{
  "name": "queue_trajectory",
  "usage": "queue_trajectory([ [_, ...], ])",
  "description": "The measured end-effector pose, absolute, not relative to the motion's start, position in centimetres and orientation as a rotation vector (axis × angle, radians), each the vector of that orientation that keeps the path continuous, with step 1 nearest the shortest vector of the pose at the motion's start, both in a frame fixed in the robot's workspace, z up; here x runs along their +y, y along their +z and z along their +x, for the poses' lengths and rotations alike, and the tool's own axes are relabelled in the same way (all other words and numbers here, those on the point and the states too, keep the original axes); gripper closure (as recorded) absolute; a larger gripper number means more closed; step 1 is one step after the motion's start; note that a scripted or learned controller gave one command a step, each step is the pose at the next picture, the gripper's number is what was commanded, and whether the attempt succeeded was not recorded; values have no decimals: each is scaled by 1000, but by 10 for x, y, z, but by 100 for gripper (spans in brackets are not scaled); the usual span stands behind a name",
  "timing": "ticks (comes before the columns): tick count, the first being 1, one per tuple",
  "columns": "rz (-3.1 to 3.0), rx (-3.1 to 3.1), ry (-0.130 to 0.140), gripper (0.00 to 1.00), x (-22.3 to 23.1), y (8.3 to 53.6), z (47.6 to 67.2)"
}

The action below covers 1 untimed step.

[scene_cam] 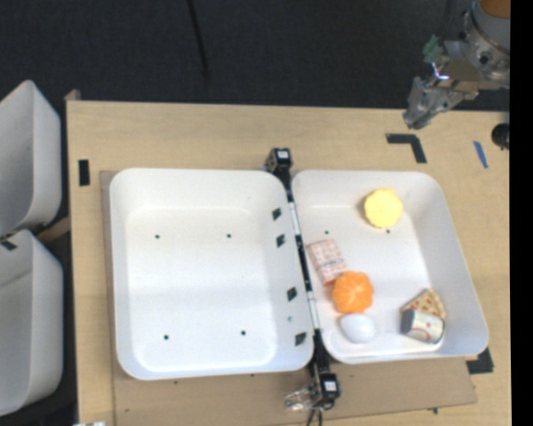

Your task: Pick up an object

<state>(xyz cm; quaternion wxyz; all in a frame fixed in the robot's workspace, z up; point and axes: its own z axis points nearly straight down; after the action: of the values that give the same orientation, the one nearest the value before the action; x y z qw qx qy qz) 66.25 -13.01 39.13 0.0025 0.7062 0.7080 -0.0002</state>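
While the gripper (424,114) hangs high with nothing between its jaws, gap unclear, the yellow ball (383,209) lies well below them in the right bin (457,260), likely awaiting descent.

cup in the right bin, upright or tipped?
Tipped. The patterned cup lies on its side near the right bin's front corner, its open mouth facing the camera, right of the orange ball.
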Motion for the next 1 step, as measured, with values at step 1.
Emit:
queue_trajectory([
  [1, 2216, 2220, 1, 100, -116, 408, 691],
])
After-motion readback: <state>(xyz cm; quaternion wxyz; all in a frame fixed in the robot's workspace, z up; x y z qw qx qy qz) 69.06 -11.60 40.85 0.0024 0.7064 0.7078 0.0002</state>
